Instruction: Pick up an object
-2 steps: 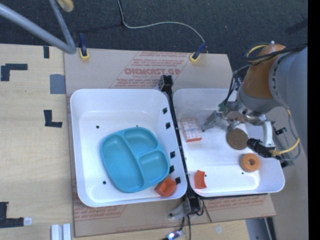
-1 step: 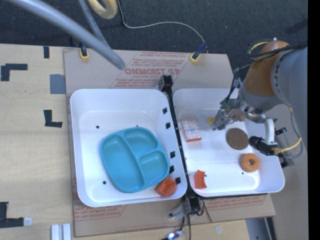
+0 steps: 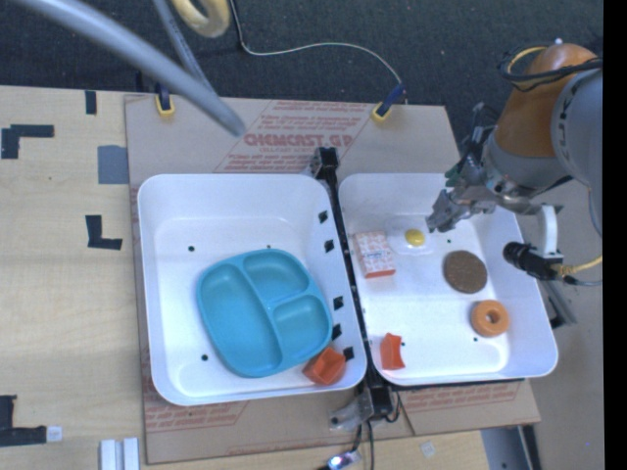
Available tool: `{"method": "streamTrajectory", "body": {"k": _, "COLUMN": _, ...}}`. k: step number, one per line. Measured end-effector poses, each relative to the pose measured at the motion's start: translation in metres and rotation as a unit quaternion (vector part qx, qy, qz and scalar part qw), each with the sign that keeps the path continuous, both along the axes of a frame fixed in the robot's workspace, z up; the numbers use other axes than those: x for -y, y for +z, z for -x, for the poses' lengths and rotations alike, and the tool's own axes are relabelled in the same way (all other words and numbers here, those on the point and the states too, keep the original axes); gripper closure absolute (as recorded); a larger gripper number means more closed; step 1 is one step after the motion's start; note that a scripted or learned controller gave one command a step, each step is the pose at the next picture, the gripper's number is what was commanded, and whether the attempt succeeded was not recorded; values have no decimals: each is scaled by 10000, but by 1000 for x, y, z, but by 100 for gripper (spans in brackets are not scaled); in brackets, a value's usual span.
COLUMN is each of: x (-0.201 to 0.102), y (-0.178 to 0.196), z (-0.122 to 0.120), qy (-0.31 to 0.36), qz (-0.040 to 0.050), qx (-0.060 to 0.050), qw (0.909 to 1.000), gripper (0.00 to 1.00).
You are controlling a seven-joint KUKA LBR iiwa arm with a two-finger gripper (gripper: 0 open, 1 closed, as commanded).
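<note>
Orange first, nearest the front: a small orange block (image 3: 325,365) in the left bin (image 3: 147,262), lying at the front right corner, just off the edge of a blue divided plate (image 3: 265,309). Beside it, across the divider, a red-orange block (image 3: 391,351) in the right bin (image 3: 529,365), near the front wall.

Further back in the right bin, a glazed doughnut (image 3: 489,317) towards the right side, well apart from the red-orange block. Behind the doughnut, a flat brown disc (image 3: 464,271), close by but not touching. Left of the disc, a red-and-white packet (image 3: 373,255), lying near the divider.

Just behind and right of the packet, a small yellow piece (image 3: 415,238), resting on the bin floor. Immediately right of it and slightly behind, the gripper (image 3: 443,215), low over the bin (open or closed: cannot tell at this size). Nothing visibly held.

Up and right from there, the grey arm (image 3: 578,125) with its orange band.

Under both bins, a cardboard sheet (image 3: 294,140) with red print, pinned at its far edge by two yellow clamps (image 3: 165,104).
</note>
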State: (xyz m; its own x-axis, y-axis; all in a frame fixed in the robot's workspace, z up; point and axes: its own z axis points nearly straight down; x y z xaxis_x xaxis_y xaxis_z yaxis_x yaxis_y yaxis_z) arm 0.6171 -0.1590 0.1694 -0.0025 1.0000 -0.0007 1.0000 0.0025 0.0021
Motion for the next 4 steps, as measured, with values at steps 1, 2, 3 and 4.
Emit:
{"method": "streamTrajectory", "body": {"k": 1, "x": -1, "y": 61, "z": -6, "qy": 0, "qz": 2, "qx": 6, "qw": 10000, "gripper": 100}}
{"method": "streamTrajectory", "body": {"k": 2, "x": -1, "y": 88, "z": -7, "qy": -2, "qz": -3, "qx": -12, "qw": 10000, "gripper": 100}}
{"method": "streamTrajectory", "body": {"k": 3, "x": -44, "y": 83, "z": 15, "qy": 10, "qz": -11, "qx": -33, "qw": 10000, "gripper": 100}}
{"method": "streamTrajectory", "body": {"k": 4, "x": -104, "y": 79, "z": 26, "qy": 22, "qz": -13, "qx": -30, "qw": 10000, "gripper": 100}}
